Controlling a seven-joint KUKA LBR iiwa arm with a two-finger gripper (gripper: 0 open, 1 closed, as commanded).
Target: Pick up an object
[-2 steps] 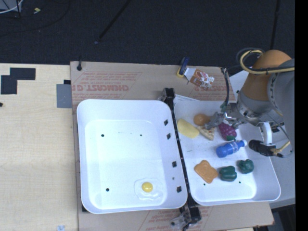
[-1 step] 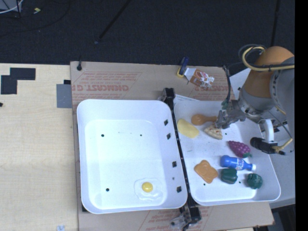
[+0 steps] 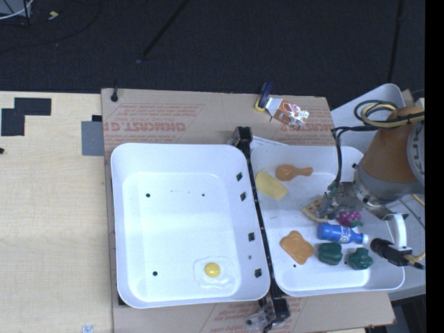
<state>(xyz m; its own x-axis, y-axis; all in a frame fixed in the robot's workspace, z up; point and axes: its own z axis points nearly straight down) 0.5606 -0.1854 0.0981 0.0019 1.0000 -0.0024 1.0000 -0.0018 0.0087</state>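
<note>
The left bin (image 3: pixel 139 165) held a fried-egg toy (image 3: pixel 212 271) near its front wall. The right bin (image 3: pixel 388 283) held a pale yellow block (image 3: pixel 270 185), an orange drumstick (image 3: pixel 293 173) lying with its long axis left to right, narrow end toward the right, an orange flat piece (image 3: pixel 297 247), a blue bottle (image 3: pixel 340 234) lying on its side with its cap pointing right, two green toys (image 3: pixel 330 254) and purple grapes (image 3: pixel 349 218). The end effector (image 3: pixel 331 201) hung low over the right bin beside the grapes; whether it was released or clenched I cannot tell
</note>
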